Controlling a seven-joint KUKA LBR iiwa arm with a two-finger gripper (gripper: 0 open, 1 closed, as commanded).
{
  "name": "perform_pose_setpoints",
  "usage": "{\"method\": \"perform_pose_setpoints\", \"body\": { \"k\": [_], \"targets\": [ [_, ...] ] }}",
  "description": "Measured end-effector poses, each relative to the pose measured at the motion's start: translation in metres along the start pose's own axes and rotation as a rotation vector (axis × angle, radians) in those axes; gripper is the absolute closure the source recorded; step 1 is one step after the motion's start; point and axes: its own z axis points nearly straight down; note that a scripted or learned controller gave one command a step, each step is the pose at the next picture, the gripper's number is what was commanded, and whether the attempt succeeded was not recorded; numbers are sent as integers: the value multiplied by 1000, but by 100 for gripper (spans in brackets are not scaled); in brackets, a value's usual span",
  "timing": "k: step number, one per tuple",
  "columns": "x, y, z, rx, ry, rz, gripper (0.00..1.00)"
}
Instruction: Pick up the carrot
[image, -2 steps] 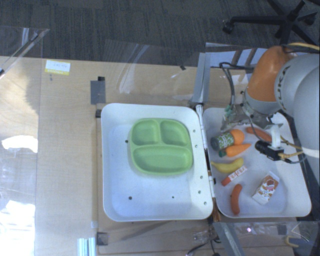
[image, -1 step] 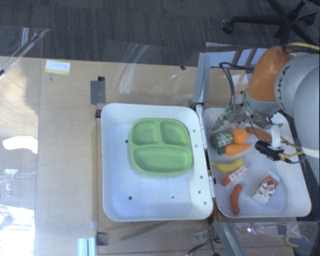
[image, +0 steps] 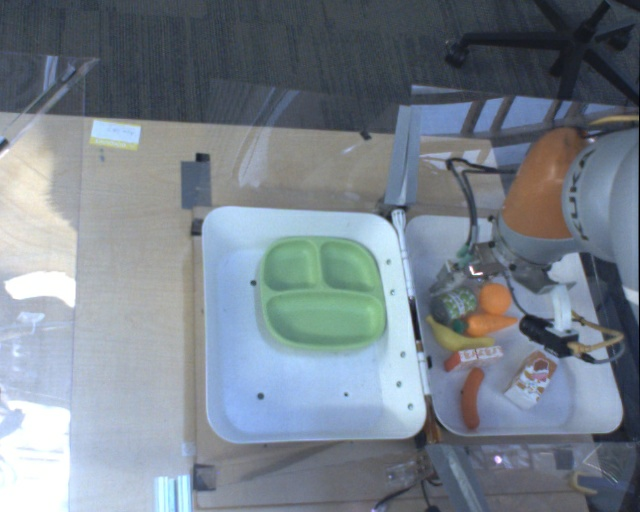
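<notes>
Gripper (image: 487, 270) hung over right bin (image: 590, 425), above food pile; grip state not discernible. Near edge: one sausage (image: 470, 397), one small carton (image: 530, 380). Mid-bin: one banana (image: 460, 337), one carrot (image: 488, 324) just beside it, one orange (image: 495, 298). Left bin (image: 235, 400): one green divided plate (image: 322, 293), toward far edge.

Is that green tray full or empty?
Empty. The green tray in the left bin shows three bare compartments; the carrot and other food lie in the right bin.
</notes>
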Motion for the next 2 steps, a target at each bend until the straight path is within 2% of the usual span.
{"method": "perform_pose_setpoints", "body": {
  "k": [1,2],
  "targets": [
    [-10,-57,-2,0,-1,-46,0],
    [-33,-123,-3,-4,-5,-301,0]
  ]
}}
